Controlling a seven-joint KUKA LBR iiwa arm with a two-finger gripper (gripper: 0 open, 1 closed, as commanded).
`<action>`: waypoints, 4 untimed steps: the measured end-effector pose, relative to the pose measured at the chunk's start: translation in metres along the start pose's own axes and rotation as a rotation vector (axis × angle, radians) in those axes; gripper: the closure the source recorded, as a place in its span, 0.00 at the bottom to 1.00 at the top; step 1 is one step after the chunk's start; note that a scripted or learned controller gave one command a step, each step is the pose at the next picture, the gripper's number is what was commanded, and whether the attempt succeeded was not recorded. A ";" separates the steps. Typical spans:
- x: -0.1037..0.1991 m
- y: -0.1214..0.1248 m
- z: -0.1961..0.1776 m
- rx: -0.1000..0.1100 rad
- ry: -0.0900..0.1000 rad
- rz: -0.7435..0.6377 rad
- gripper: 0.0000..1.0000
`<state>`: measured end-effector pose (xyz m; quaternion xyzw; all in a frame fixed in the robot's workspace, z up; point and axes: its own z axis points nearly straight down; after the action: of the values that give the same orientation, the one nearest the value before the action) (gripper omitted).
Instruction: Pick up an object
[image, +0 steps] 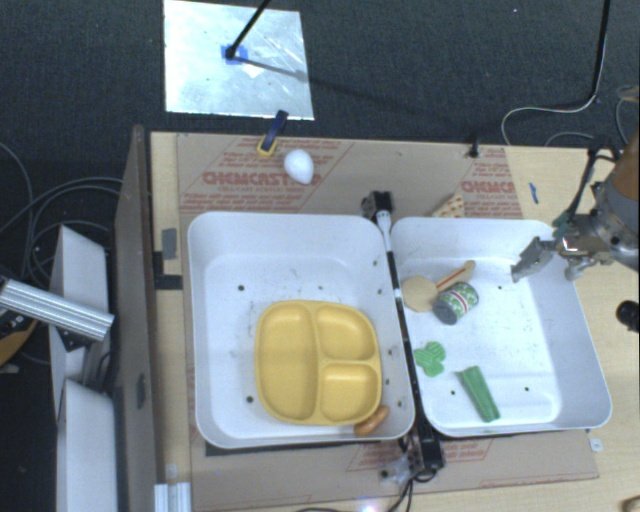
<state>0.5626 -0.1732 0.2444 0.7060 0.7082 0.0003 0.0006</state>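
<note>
My gripper (555, 262) hangs over the right bin's (560, 330) far right rim, its two grey fingers (528, 258) spread open with nothing between them. In that bin lie a small green-and-white can (456, 301) on its side, a tan wooden spoon (421, 292) touching it near the left wall, a green leafy piece (430, 358) and a green stick (479, 392) toward the front. The can is well to the left of the gripper and a little nearer the front. The left bin (230, 250) holds a yellow divided plate (320, 362) with a small brown item (370, 421) at its front edge.
Behind the bins on the cardboard sit a white ball (298, 165) and a blue-and-yellow tool (270, 135). A foil sheet (238, 60) lies on the floor beyond. Bare white floor shows in the right bin's middle and right part.
</note>
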 end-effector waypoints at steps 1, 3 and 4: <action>0.043 -0.049 0.103 0.013 0.006 0.001 0.00; 0.056 0.059 0.159 -0.006 -0.001 -0.003 0.00; 0.056 0.058 0.148 -0.005 0.000 -0.003 1.00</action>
<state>0.6202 -0.1171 0.0962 0.7049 0.7093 0.0021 0.0025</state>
